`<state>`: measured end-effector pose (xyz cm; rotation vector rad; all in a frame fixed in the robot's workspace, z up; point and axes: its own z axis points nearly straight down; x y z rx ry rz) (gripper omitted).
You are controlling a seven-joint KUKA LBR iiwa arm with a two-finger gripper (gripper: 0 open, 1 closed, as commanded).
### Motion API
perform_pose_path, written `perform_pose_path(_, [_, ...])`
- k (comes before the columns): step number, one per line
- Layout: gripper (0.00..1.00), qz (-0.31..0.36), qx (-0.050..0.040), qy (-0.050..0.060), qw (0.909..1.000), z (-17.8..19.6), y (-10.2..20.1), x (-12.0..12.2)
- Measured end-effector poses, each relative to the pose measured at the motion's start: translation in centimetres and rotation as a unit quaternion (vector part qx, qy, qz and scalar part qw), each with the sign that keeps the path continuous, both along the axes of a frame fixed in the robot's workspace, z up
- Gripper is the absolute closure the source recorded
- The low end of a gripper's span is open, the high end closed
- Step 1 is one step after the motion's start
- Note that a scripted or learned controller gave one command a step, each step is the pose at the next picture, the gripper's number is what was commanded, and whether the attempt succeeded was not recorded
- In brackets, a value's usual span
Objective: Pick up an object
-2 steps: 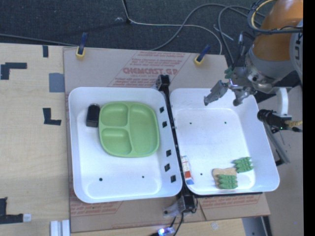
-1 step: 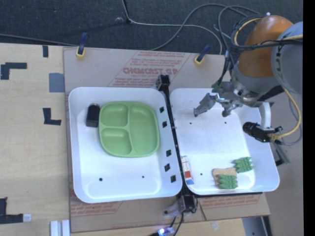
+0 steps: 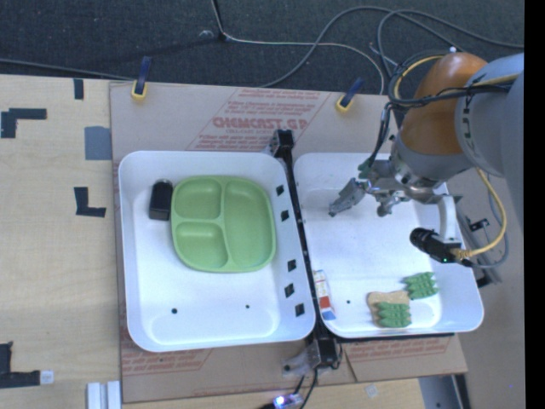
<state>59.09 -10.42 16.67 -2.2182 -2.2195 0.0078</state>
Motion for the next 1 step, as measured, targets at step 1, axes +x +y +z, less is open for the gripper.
perform_pose_path(1, [0.0,0.0,0.0004,0.0,1.0,-4.7,0.68,-0.57])
